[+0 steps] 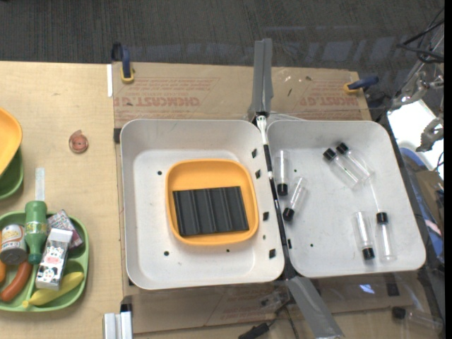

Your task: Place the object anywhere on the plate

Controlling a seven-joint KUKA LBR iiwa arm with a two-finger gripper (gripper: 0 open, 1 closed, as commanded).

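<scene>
Plainly, by item:

Plate: a yellow-orange plate (212, 177) sits in the middle of the left bin (141, 203), bearing a dark ribbed rectangular pad (211, 211) on its nearer half; no vial lies on it.

Objects: six clear vials with black caps lie in the right bin (395, 253). Two, one vial (280, 173) and a second vial (294, 198), lie close to that bin's left edge, beside the divider. A pair (345, 162) lies toward the far right corner. Another pair (373, 234) lies near the front right corner.

Claw: whether it is wide, narrow or holding anything I cannot tell.

Progress: judging by how things lie, nothing is done. Every vial is in the right bin, well apart from the plate.

Left to do: one vial must be picked, carried over the divider and set on the plate.

Likely pick: the two by the left edge are nearest the plate, though the wall may crowd a grasp.

Bench: a green tray (74, 288) of toy food rests at the bench's left edge, uninvolved.
</scene>
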